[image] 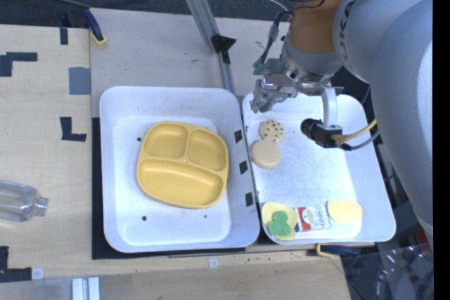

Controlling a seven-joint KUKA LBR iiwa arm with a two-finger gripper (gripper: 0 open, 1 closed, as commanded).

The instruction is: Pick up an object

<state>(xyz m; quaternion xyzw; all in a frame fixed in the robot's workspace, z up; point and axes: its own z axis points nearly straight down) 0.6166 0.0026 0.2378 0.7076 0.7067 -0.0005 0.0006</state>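
The chocolate-chip cookie (271,130) lies flat in the right bin (365,218) toward its eleven o'clock corner, touching the plain cookie (266,154) at its six o'clock, with the fingers (259,102) just off its eleven o'clock by the bin's rim, so whether they are released or clenched cannot be told. Along the bin's six o'clock edge sit a green toy (280,223), a small packet (312,218) and a yellow piece (344,211) in a row. The left bin (116,151) on the table (42,151) holds a yellow divided plate (183,164), and a clear bottle (17,200) lies at the table's nine o'clock side.
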